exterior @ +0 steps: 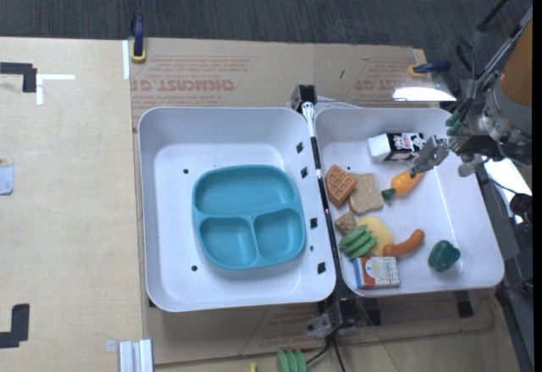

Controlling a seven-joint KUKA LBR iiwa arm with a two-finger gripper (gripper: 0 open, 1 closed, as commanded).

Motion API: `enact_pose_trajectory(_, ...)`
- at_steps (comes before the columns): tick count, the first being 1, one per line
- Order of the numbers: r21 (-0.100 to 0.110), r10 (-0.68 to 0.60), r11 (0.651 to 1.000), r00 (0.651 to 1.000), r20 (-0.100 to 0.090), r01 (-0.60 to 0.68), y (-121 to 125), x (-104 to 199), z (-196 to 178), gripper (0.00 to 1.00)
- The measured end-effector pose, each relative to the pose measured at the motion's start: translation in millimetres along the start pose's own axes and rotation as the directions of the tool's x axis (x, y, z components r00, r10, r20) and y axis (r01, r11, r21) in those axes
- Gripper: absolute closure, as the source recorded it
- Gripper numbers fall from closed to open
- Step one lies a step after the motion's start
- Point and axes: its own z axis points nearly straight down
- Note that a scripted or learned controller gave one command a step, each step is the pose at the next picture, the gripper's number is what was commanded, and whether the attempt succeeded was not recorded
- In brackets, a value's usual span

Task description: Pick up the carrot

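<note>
One carrot [405, 183] (right bin [474, 273]) beside the end effector [430, 157]

The bench [68, 218] carries a cardboard sheet [254, 74] clamped at its far edge, with two white bins on it: the left bin [161, 218] and right bin [474, 252] touching side by side.

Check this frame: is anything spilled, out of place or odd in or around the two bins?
One thing: a green item lies outside the bins on the bench, below their front edge. Otherwise the toy food, including the carrot, sits loose in the right bin, and the blue tray lies flat in the left bin.
</note>
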Motion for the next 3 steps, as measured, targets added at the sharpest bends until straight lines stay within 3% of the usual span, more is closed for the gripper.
enact_pose_trajectory(1,0.003,0.205,0.979,0.979,-0.001,-0.205,55.2,-28.9,108.0,0.00)
enact_pose_trajectory(2,-0.001,0.269,0.963,0.963,-0.003,-0.269,74.0,-81.1,194.4,0.00)
enact_pose_trajectory(3,0.001,0.272,0.962,0.962,-0.002,-0.272,73.9,-81.7,185.6,1.00)
